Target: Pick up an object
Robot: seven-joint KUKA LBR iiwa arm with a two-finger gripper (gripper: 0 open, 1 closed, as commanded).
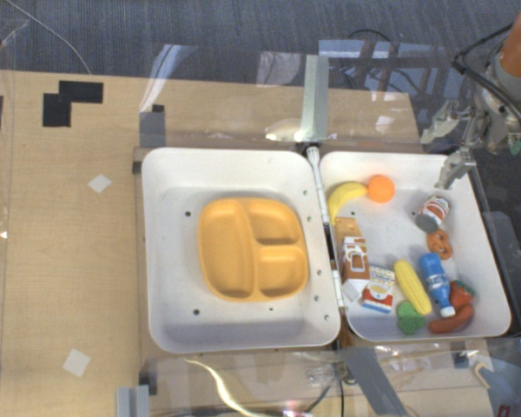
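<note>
The wooden bench (61, 259) bears two white bins: the left bin (169, 320) and the right bin (495, 315), touching side by side.

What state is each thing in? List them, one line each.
gripper: above right bin's far edge, holding nothing.
yellow tray: flat in left bin.
banana: lying beside orange ball.
blue bottle: lying down.
corn: lying down.

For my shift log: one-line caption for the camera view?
Gripper above right bin of toy food; yellow tray in left bin.
</note>
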